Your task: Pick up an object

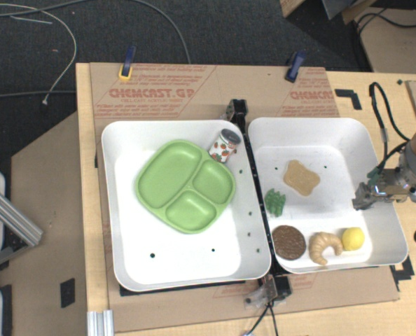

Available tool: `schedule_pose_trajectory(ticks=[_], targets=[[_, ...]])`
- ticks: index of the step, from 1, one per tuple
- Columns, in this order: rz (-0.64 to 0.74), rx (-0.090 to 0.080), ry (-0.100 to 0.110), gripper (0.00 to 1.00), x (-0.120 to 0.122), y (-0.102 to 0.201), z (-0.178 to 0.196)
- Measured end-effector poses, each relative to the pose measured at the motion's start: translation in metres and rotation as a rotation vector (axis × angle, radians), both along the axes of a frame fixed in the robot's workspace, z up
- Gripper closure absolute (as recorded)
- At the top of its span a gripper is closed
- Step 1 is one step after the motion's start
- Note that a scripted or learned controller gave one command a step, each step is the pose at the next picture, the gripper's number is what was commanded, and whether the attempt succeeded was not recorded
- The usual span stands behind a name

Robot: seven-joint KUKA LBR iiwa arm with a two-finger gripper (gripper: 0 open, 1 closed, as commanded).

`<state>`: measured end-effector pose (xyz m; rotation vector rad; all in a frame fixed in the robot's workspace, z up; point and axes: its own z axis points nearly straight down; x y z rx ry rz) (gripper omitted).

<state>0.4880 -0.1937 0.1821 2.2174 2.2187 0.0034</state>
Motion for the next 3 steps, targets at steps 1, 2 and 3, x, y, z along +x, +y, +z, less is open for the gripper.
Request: schedule_pose_trajectory(ticks=[1,2,3], targets=[[0.001,-0.001,-0.002,1.00,0.002,0.000,0.054],[0.005,0.003,0.003,1.00,0.015,0.046,0.054],[0.007,0.004,0.003,1.00,0.041,0.105,0.047]])
